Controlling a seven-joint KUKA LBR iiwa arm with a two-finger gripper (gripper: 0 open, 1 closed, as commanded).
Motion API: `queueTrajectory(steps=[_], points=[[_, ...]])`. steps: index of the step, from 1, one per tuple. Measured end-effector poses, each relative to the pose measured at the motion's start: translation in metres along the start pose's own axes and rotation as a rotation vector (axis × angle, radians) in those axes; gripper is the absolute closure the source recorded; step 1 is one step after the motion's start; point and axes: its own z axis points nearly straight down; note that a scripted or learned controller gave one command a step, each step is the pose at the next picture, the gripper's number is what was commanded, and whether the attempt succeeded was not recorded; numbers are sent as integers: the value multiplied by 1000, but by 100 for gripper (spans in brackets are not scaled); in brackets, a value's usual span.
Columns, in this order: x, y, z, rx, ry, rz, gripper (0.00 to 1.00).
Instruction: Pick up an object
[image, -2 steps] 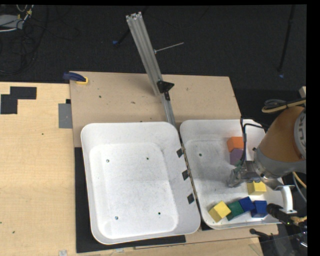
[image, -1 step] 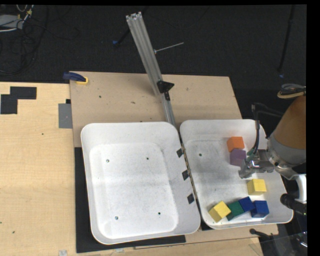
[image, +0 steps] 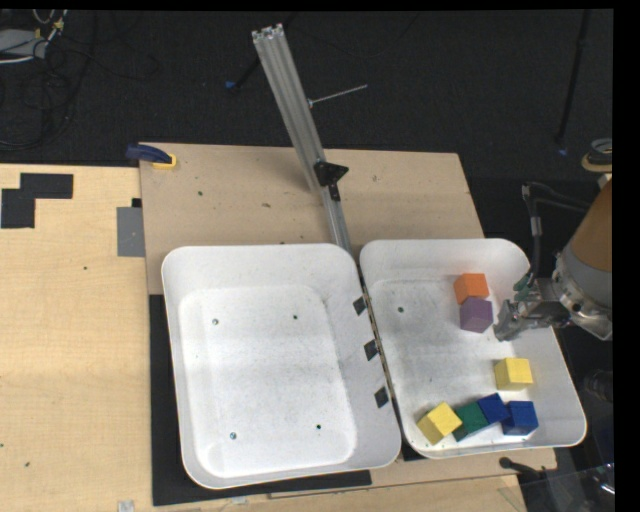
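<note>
Gripper (image: 510, 322) sits low over the right bin (image: 425, 265), toward that bin's three o'clock edge, its metal fingertips pointing to nine o'clock. How its jaws stand cannot be told from this angle; nothing shows between them. Grey wrist and the orange band of the arm (image: 590, 260) come in from three o'clock, partly cut by the frame.

Just beside the gripper, at its nine o'clock, lies a purple cube (image: 476, 315); whether the tips touch it cannot be told. An orange cube (image: 471, 288) touches the purple one at its twelve o'clock. At the gripper's six o'clock, a little apart, a yellow cube (image: 513, 373) lies alone on the bin floor. Farther toward six o'clock, along the bin's near wall, a cluster sits packed together: a second yellow block (image: 438, 422) at the nine o'clock end, then a green block (image: 468, 420), a dark blue block (image: 492, 408), and a blue block (image: 521, 416) at the three o'clock end.

The left bin (image: 262, 365) lies at nine o'clock of the right one, their walls meeting along a row of black clips. A slanted aluminium rail (image: 300, 130) rises at twelve o'clock behind the bins.
</note>
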Motion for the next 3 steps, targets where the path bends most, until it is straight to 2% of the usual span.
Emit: queueTrajectory(steps=[2, 3], points=[[96, 20, -14, 5, 4, -5, 100], [146, 28, -2, 8, 3, -3, 100]])
